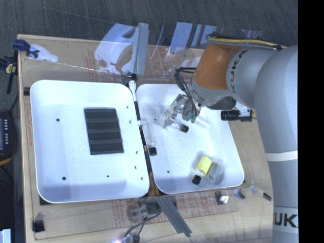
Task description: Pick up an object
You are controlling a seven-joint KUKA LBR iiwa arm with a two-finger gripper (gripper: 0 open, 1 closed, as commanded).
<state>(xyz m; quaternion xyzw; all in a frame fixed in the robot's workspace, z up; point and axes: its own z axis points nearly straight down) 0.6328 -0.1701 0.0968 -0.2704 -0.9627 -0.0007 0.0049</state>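
Wooden bench over dark carpet, bearing two shallow white bins side by side: left bin with a black ribbed slab lying flat near its centre, right bin with a yellow-capped clear bottle toward five o'clock. Gripper low over the right bin's centre toward twelve o'clock, beside a small clear item; finger state impossible to tell.
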